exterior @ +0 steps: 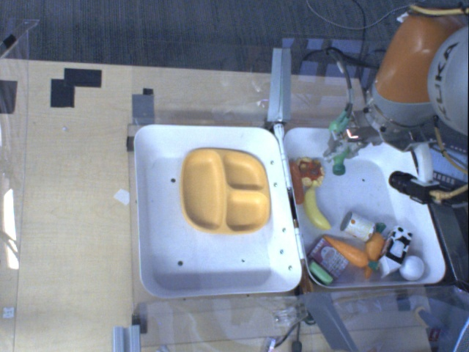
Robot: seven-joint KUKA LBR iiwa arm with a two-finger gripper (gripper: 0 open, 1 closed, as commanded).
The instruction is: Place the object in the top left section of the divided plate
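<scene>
- Yellow plastic marks the divided plate (223, 189), which lies flat in the middle of the left white bin (157, 255), well apart from the fingers (338, 160) and off toward the view's left of them.
- The plate shows one long section along its left side and two smaller sections stacked on its right.
- The fingers hang over the far left part of the right white bin (429, 218); whether they are released or clenched cannot be told from this angle, and no object can be made out between them.
- A red item (306, 171) lies just beside the fingers, on their left, against the wall between the two bins.
- A banana (315, 207) lies near the fingers, on the side closer to the camera.
- Farther from the fingers, along the bin's near edge, sit a white cylinder (359, 227), a carrot (348, 251), a dark packet (326, 257) and a small green item (320, 273).
- A black-and-white toy (398, 244) and a white ball (412, 268) rest in the near right corner, farthest from the fingers.
- The grey arm (421, 57) with its orange band rises behind the fingers at the view's right.
- Both bins stand on the pale wooden surface (66, 196).
</scene>
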